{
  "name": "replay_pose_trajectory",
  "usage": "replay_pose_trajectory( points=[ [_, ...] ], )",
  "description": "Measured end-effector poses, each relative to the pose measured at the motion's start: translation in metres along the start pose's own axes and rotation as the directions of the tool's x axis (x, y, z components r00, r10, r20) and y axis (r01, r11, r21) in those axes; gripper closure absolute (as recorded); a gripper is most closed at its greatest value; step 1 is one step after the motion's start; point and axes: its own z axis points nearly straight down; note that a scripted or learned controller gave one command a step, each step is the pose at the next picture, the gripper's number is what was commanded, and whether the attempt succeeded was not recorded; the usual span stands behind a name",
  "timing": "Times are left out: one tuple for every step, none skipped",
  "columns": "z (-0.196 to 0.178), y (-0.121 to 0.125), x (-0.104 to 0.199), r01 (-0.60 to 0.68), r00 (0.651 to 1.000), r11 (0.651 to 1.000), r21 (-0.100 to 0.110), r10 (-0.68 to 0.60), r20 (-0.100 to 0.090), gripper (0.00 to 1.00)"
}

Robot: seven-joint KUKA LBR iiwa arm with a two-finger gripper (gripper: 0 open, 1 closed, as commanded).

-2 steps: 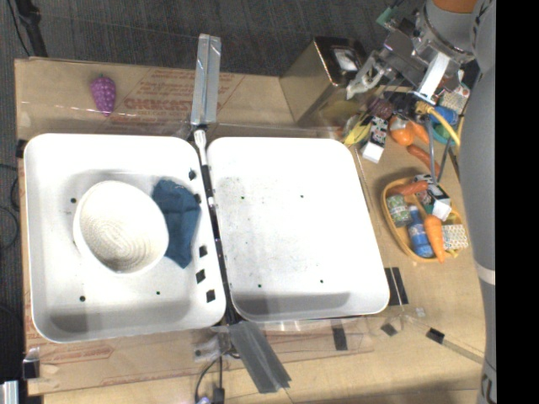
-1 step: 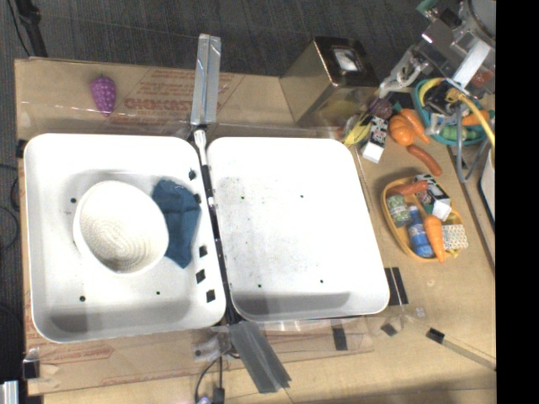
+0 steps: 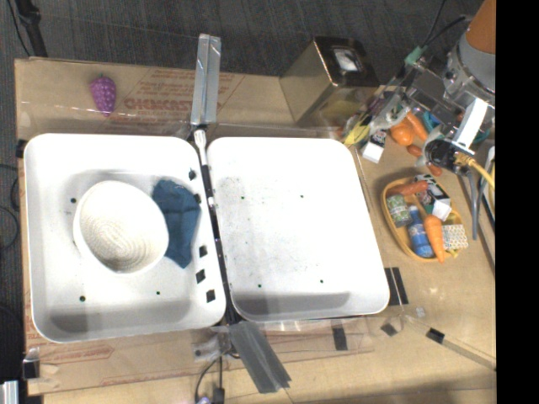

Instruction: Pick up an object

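There are red letters printed on the brown cardboard (image 3: 160, 101) behind the left bin (image 3: 50, 154). They sit under clear plastic and are too blurry to read. The gold box (image 3: 330, 78) has a small white label (image 3: 345, 58) on its top, but the marks on it are too tiny to make out. Some small packs in the yellow bowl (image 3: 389, 202) have bits of print on them too, and those are also too small to read.
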Motion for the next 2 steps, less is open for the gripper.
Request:
replay_pose_trajectory(
  points=[
    [-0.022, 0.038, 0.038, -0.04, 0.999, 0.999, -0.003, 0.04, 0.0, 0.0],
    [0.042, 0.028, 0.026, 0.279, 0.96, 0.96, -0.001, -0.279, 0.0, 0.0]
  ],
)
